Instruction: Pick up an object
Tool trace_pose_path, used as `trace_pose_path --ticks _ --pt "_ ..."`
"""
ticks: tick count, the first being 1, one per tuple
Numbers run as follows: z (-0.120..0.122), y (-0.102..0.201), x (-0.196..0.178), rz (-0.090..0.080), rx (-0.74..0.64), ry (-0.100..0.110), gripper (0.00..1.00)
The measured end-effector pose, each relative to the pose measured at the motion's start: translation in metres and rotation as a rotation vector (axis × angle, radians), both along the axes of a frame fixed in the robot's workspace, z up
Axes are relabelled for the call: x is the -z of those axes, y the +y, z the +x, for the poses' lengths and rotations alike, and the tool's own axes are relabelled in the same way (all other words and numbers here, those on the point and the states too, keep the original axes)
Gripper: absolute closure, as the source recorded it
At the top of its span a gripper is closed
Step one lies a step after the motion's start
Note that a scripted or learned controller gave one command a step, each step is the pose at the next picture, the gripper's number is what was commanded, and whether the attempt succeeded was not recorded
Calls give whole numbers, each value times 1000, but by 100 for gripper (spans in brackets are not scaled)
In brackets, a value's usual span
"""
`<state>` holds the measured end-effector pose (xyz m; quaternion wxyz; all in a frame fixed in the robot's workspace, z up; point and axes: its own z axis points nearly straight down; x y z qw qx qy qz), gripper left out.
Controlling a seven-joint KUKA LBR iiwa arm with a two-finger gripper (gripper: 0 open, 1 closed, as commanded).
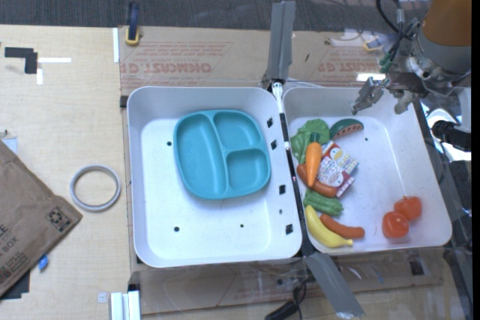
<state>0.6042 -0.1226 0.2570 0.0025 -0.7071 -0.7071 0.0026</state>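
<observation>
Starting at the far left of the bench, well away from the left bin, a brown cardboard sheet lay flat, and a grey tape ring rested between it and that bin's left wall. The left bin was a shallow white tray with rounded corners; inside it sat a smooth teal divided plate with three compartments, all bare. Right of the left bin, touching it along the shared edge, stood the right bin. Its left half held a cluster of toy food: green leafy lettuce, a watermelon slice, an orange carrot, a printed packet, a green pepper piece, a red sausage and a yellow banana. Farther right lay two glossy red tomatoes, just touching. Beyond the right bin's rear rim hung the gripper, grasping nothing; whether its jaws were spread or closed could not be told.
</observation>
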Motion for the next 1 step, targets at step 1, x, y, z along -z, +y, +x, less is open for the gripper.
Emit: trace_pose_path --ticks 1 --pt "-1 22 128 0 -14 -2 0"
